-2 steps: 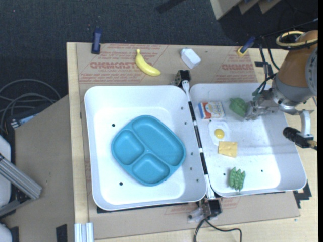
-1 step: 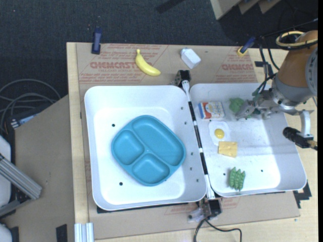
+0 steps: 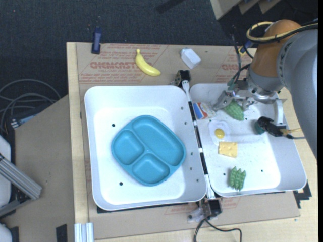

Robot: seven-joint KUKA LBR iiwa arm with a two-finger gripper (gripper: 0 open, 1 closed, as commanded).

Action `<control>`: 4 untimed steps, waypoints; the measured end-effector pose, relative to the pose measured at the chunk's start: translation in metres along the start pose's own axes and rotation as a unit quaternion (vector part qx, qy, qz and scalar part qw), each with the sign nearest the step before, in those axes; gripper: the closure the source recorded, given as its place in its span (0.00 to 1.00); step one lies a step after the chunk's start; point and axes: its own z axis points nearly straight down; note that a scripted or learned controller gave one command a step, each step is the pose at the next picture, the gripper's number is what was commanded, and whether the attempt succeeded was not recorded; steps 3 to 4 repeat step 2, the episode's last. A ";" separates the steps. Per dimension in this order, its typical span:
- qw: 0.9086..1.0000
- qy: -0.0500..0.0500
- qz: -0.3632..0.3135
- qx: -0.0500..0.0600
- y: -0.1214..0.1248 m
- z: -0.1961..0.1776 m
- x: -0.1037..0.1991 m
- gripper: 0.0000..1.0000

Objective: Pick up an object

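Reaching in from the right, our gripper [image 3: 233,101] hangs low over the right bin [image 3: 282,173], fingers pinching a green leafy toy [image 3: 235,111] near its far wall. We see a cheese slice [image 3: 227,149], fried egg [image 3: 219,132] and second green piece [image 3: 236,178] there. A blue divided plate [image 3: 147,149] fills the left bin [image 3: 101,135]. Behind, a banana [image 3: 146,64] lies on the cardboard-topped bench [image 3: 121,69]; dark carpet [image 3: 40,24] surrounds it.

Blue three-part tray [image 3: 147,148] lying in the left white bin [image 3: 96,115]. On the cardboard sheet [image 3: 116,64] behind the bins, a yellow banana [image 3: 146,64], a small white block [image 3: 191,58] and, at the far left corner, a dark blue item [image 3: 96,40]. Coiled cables [image 3: 22,102] on the dark floor at left.
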 end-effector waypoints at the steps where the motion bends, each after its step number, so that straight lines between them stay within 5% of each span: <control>1: 1.000 -0.001 -0.001 -0.002 0.001 -0.012 0.000 1.00; 2: 1.000 0.000 -0.001 -0.004 -0.023 -0.102 0.057 1.00; 4: 1.000 0.000 -0.001 -0.004 -0.023 -0.102 0.057 1.00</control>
